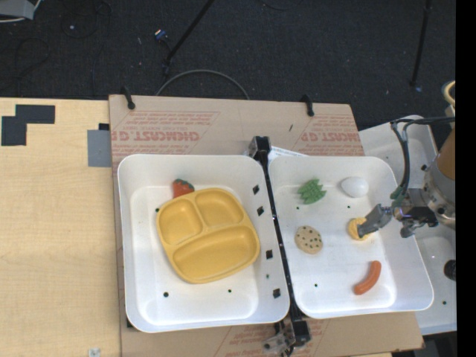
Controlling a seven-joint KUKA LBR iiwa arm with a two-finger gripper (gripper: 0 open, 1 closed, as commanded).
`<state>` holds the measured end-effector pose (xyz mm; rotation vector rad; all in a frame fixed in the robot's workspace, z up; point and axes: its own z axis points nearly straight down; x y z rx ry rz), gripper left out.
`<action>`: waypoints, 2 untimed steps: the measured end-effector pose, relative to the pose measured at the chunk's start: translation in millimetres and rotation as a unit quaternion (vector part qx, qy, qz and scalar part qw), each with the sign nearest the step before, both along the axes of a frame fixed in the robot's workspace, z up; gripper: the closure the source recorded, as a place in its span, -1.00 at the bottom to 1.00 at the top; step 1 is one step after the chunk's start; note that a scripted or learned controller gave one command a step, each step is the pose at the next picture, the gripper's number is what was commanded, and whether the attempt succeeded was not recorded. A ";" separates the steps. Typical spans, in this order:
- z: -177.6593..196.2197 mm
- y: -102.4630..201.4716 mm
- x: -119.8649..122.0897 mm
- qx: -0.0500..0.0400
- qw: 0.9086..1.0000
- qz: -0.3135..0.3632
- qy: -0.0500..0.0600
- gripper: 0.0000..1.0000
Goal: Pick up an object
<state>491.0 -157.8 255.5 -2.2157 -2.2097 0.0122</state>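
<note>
Grey two-finger gripper (370, 224) low in the right white bin (405, 288), fingers pinching a small yellow toy piece (358, 229), speckled round cookie (308, 239) just left, orange sausage (367, 277) below

cardboard sheet (223, 125) | red print, upside down, mirrored | "CHEMCAST GP", twice

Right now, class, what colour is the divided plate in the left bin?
Yellow divided plate, seen in the camera view.
</note>
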 end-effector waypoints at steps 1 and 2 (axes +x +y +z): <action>5.6 0.3 2.0 -0.001 1.000 0.002 -0.005 -1.00; -56.8 6.2 -2.7 0.000 1.000 0.001 -0.002 -1.00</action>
